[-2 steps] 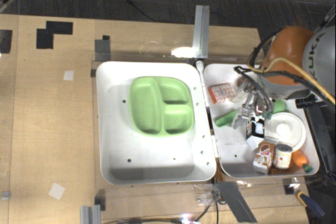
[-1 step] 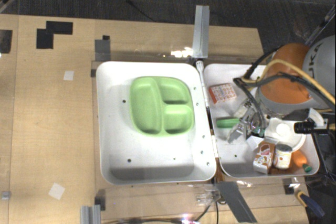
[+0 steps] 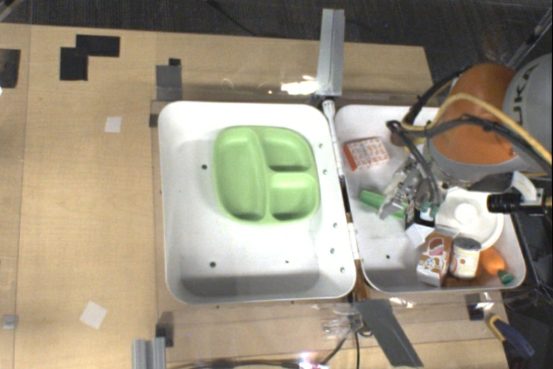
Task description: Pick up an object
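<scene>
At the near rim of the right bin stand a small carton and a can, with an orange piece beside them. Just beyond, the gripper hangs low over a green marker-like object, which lies just to its left (touching or not, I cannot tell, nor how wide the claw stands). A red-patterned packet lies farther back. The arm reaches in from the right, orange band uppermost. The left bin holds a green divided tray.
</scene>
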### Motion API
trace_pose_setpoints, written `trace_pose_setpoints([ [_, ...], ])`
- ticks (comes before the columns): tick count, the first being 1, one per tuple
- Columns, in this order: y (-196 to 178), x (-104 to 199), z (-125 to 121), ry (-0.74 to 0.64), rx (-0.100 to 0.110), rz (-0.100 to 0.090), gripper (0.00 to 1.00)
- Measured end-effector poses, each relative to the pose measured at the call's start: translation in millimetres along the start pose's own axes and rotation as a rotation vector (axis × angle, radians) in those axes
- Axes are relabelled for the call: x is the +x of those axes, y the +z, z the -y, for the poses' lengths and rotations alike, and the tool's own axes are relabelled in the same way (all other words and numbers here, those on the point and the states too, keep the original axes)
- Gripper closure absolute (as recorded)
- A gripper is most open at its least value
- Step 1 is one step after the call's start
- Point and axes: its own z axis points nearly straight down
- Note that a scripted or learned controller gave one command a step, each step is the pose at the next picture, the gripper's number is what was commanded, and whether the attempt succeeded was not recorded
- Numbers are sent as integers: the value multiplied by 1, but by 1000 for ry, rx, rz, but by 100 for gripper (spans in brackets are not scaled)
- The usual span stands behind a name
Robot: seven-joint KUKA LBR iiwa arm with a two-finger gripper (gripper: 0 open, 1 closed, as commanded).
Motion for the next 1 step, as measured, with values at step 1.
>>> trace_pose_setpoints([
  [1,-170,-32,1,-74,2,-2,100],
])
